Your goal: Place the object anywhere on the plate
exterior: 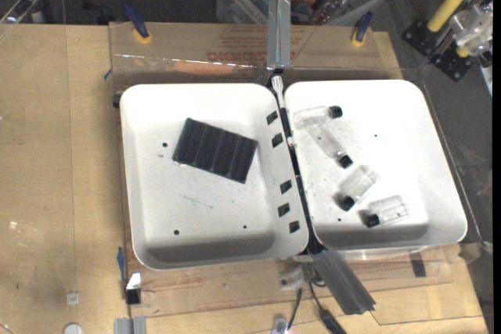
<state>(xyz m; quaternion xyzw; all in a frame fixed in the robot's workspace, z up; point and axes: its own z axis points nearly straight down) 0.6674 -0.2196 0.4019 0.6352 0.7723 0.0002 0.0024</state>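
Two white bins on the tabletop [63,168].
Left bin [149,231] holds a dark ribbed plate [215,150]; right bin [438,168] holds four clear black-capped bottles [356,188], well apart from the plate.

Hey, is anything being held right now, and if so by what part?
Nothing is held: the dark plate lies alone in the left bin, the clear bottles loose in the right bin.

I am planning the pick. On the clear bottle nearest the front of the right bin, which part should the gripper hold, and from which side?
Probably the clear body of the bottle, not its black cap. It lies flat on the bin floor, so come straight down with the fingers across its short width. The neighbouring bottle lies close, so keep to the far side.
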